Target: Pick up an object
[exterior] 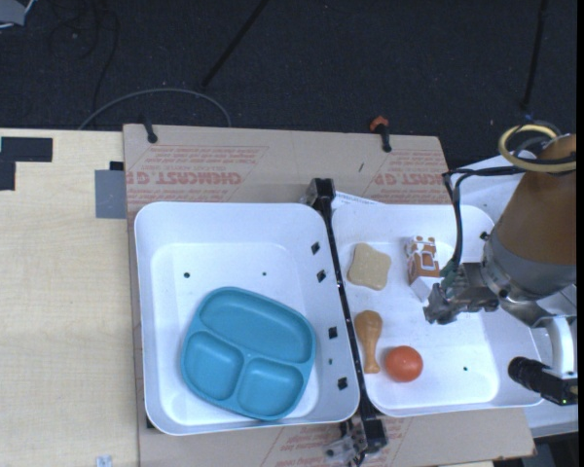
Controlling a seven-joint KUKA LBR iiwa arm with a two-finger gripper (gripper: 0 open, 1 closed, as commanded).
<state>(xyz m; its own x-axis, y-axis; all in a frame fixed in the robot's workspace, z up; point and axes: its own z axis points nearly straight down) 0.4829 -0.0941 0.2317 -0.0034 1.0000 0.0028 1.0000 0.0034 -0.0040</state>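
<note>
the blue divided tray [248,351] hogs the left bin [161,261], so every pickable sits in the right bin [487,382]. the gripper [446,305] hangs beside the small carton [423,258], probably lining up on it. can't tell its fingers' state. bread slice [370,267], drumstick [369,337] and tomato [403,363] lie nearby.

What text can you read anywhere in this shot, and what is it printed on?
"CHEMCREST" is my best reading of the red print on the cardboard sheet under the two bins; it appears upside down, and the letters after it are too blurred.
The same red print repeats at the sheet's upper right, cut off: unreadable.
Small orange and white box in the right bin: markings too small to read.
</note>
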